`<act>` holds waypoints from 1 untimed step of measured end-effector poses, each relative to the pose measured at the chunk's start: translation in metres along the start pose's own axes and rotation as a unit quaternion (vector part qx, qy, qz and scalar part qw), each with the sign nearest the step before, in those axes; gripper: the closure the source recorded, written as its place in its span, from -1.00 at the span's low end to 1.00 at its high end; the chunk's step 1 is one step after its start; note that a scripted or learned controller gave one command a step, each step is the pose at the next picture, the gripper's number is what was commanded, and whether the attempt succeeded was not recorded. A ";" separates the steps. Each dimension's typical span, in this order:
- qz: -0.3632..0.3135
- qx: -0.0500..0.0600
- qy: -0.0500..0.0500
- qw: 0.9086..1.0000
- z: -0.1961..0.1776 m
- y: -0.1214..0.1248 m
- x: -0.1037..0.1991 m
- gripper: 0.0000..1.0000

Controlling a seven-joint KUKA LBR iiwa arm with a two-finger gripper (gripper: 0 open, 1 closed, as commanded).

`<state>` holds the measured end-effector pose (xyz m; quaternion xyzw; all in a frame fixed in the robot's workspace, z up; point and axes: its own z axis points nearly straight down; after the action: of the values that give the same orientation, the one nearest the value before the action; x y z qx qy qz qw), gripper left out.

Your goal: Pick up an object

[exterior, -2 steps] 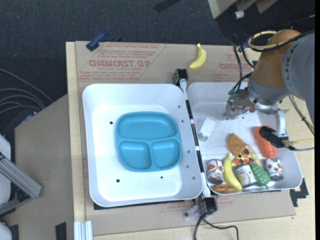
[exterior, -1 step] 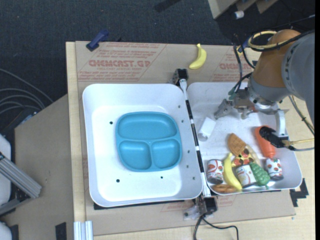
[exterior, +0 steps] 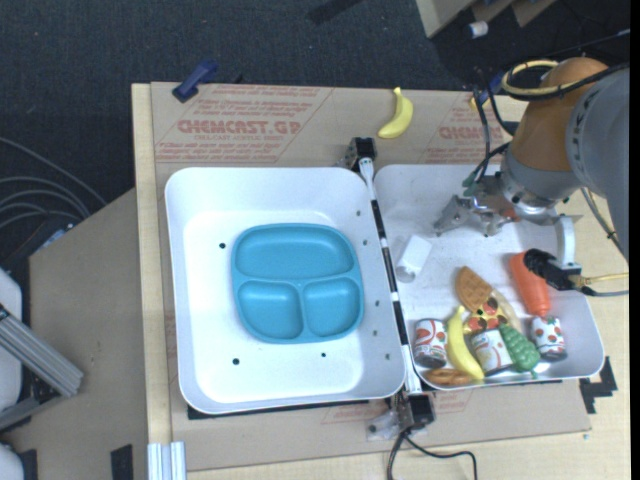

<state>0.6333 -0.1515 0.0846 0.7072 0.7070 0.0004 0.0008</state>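
Here the gripper [exterior: 470, 213] is hovering low in the right bin [exterior: 590, 318], fingers spread and gripping nothing — the toy carrot [exterior: 531, 284], banana [exterior: 459, 343] and cans [exterior: 431, 342] are lying nearby — well apart.

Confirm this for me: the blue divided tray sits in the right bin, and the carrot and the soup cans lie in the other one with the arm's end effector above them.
Wrong on one point: the camera view shows the blue divided tray in the left bin, not the right. The carrot and the soup cans do lie in the other bin, with the end effector above it.
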 end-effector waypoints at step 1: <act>0.000 -0.001 0.000 1.000 -0.010 0.001 0.000 1.00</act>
<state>0.6342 -0.1511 0.0950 0.7070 0.7072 0.0012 0.0021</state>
